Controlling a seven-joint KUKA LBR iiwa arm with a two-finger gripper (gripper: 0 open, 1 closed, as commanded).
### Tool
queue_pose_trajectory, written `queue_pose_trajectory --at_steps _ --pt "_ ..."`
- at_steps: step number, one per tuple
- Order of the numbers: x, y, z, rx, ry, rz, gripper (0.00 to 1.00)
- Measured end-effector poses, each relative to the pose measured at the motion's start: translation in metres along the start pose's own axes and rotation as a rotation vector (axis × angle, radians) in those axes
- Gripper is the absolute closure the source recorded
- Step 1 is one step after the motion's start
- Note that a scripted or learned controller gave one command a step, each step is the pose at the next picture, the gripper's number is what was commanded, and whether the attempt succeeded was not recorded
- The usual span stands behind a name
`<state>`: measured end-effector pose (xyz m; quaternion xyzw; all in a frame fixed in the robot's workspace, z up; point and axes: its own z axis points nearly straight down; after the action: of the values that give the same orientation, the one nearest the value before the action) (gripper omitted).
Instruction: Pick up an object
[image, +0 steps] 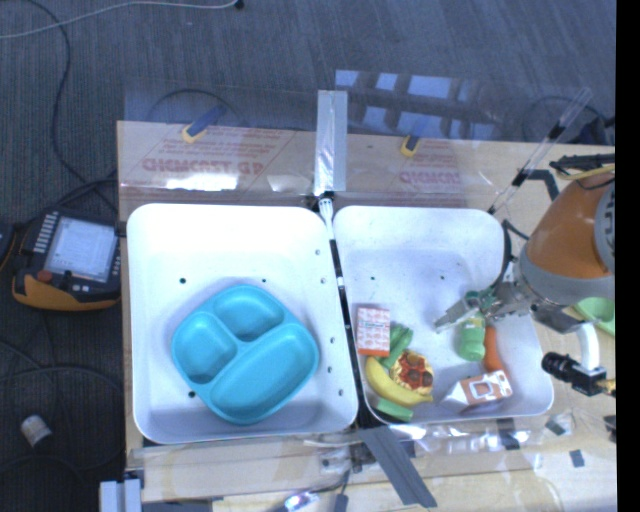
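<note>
The right bin (420, 240) holds several small items. A red and white box (373, 328) lies by its left wall, and a yellow banana (383, 384) with a red piece (414, 371) sits in front of it. A green vegetable (470, 342) and an orange carrot (491, 346) lie near the right wall, with a white and orange box (487, 387) at the front right. My gripper (463, 310) reaches in from the right, low over the bin, just above and left of the green vegetable. Nothing shows held in it.
The left bin (160, 240) holds a blue divided plate (245, 350). A clear panel (240, 160) stands behind the bins. A handheld control unit (70, 258) lies on the floor to the left. The arm's orange band (570, 235) overhangs the right bin's right edge.
</note>
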<state>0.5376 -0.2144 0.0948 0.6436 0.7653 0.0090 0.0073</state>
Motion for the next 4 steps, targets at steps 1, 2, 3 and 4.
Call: queue_pose_trajectory --at_steps 1,2,3,4 --pt "0.008 -0.035 -0.001 -0.008 0.0 0.119 0.0" --pt "0.006 -0.037 -0.007 -0.002 -0.006 0.123 1.0" --pt "0.007 -0.037 -0.014 0.001 -0.005 0.122 1.0" --pt "0.013 -0.046 0.001 0.007 -0.006 0.277 1.0"
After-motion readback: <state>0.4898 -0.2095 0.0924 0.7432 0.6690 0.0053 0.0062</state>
